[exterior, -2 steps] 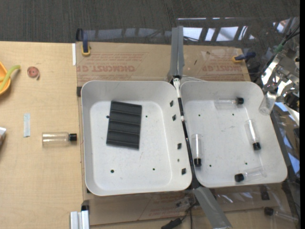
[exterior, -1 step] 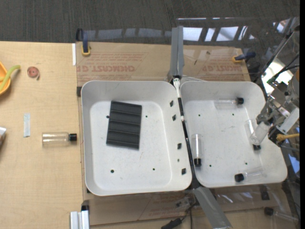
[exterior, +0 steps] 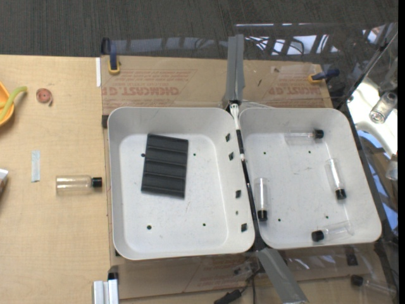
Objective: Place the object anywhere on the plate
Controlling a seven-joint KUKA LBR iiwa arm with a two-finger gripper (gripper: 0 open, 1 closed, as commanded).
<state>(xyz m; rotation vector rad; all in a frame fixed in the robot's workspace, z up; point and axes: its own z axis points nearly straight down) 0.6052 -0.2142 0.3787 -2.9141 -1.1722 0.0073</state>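
Both bins, the left bin (exterior: 120, 170) and the right bin (exterior: 361, 170), are made of smooth, faintly glossy white plastic. The plate (exterior: 165, 166) is seen as matt black and ribbed. Clear glossy vials (exterior: 333, 177) are capped in black. The desk (exterior: 50, 233) is finished in pale matt wood, backed by brown cardboard (exterior: 171, 84).

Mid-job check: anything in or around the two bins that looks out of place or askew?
One clear vial with a black cap lies on its side on the bench, outside the left bin. Four similar vials lie scattered at different angles in the right bin. The black ribbed plate sits slightly tilted in the left bin.
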